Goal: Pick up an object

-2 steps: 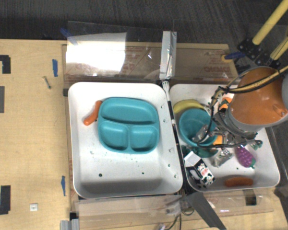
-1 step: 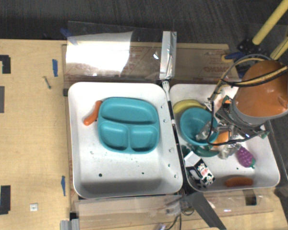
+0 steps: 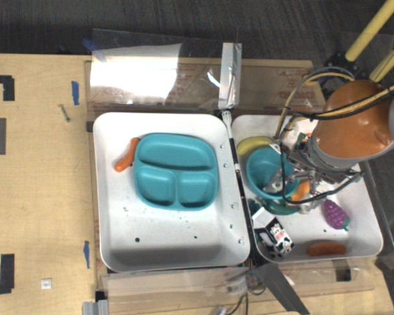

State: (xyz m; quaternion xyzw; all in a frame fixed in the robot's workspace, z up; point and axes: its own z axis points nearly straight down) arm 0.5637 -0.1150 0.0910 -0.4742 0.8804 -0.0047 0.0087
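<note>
Teal bowl (image 3: 266,169) — right bin (image 3: 374,241), directly under tool (image 3: 290,184).

Below me the tan worktop (image 3: 33,195) carries two white bins side by side, the left bin (image 3: 118,235) and the right bin (image 3: 364,225), apparently touching.

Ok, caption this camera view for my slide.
Gripper down at the teal bowl in the right bin; divided teal tray beside.

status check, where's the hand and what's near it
Hand low in right bin, over teal bowl. Small orange item beside it. Purple grapes, red sausage lie apart, nothing seen gripped.
</note>
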